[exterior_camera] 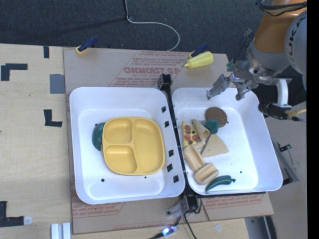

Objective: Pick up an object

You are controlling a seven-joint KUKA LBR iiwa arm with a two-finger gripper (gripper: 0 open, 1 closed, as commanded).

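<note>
So the arm's gripper (230, 89) is hanging over the top edge of the right bin (264, 148), up around 2 o'clock from the middle of the bench. Its two fingers are spread apart with nothing between them.

The stuff to grab is all toy food piled in the left half of that right bin. There's a brown round thing (216, 115) nearest the gripper, just below it, flat and dark like a cookie or a kiwi half. Right beside it at 7 o'clock sits a small teal piece (212, 126), touching a tan cone (201, 129). Next to those is a pizza slice (189, 133) with red dots, a pale wedge (215, 146) like cheese, and two bread rolls (199, 165) stacked toward 6 o'clock. A green pepper (219, 181) lies at the bottom by itself.

The left bin (79, 133) has a yellow divided plate (133, 146) with three sections, and a dark green thing (97, 136) peeking out from under its 9 o'clock edge.

Writing-wise, the cardboard sheet (144, 68) under the bins has red printing, upside down from here, too blurry for me to read properly. A yellow clamp (200, 59) sits on it at 12 o'clock of the right bin.
</note>
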